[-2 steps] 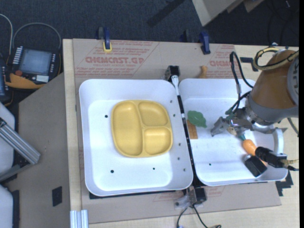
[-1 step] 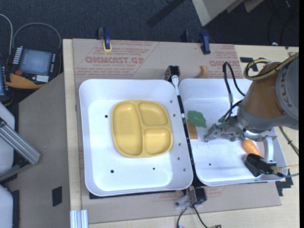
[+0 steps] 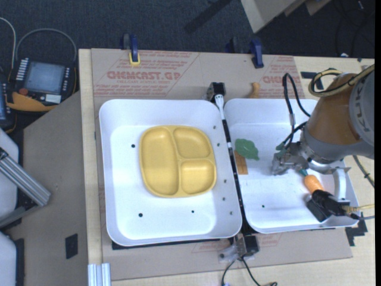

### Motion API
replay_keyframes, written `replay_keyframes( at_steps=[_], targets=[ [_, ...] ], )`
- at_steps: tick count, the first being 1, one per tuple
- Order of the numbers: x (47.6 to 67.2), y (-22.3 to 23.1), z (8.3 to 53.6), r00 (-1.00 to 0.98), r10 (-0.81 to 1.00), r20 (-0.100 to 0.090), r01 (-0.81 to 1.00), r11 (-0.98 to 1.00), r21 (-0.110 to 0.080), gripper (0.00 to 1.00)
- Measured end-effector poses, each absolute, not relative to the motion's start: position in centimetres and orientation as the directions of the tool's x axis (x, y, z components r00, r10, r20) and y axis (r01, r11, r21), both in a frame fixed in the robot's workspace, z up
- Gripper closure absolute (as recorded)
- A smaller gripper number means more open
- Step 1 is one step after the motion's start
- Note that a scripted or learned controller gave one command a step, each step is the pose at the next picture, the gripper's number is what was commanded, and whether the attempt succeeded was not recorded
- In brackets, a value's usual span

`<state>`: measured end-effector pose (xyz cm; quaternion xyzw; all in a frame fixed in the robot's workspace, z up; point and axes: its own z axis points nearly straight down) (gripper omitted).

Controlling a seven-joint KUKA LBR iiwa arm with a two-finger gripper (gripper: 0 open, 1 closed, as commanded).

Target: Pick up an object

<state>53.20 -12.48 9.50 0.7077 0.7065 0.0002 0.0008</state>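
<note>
Looked like the approach step to me: the gripper (image 3: 284, 162) was down low in the right bin (image 3: 262, 219), and I honestly couldn't tell its state or whether it had anything. The orange object (image 3: 314, 182) lay just beside it, nearer the camera and partly under the wrist. Further in, the green piece (image 3: 247, 148) sat near the bin's left wall, so the next move probably needed lining up over one of them.

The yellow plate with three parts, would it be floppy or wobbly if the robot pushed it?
Probably not floppy: the yellow plate keeps crisp raised dividers, so it looks like stiff plastic. It lies flat in the left bin, so a push would likely make it slide, not tip or roll. It looks thin, so perhaps light.
</note>
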Motion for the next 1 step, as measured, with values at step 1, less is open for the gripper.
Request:
replay_keyframes(
  at_steps=[1],
  targets=[
    [54.16,-13.19,14.8,0.0,1.0,-0.003,1.0,0.0,0.007,1.0]
  ],
)
